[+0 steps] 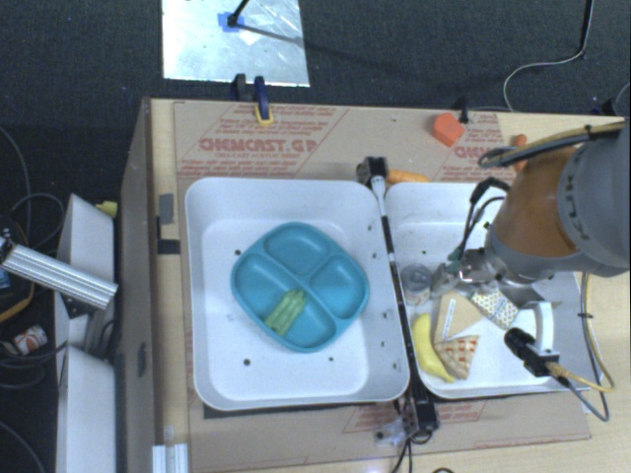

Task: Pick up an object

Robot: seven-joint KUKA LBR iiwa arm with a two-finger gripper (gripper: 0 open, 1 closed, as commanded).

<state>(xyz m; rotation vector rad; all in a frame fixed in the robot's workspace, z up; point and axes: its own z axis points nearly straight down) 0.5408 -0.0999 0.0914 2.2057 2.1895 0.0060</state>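
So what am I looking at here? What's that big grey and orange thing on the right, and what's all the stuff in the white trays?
That is a robot arm, seen by a camera fixed above the bench and looking down at a slant. Its gripper, a two-finger hand, hangs low over the right bin. In that bin lie a banana, a toy pizza slice and a few other small items. The left bin holds a blue divided plate with a green piece in one compartment. I cannot see anything gripped.
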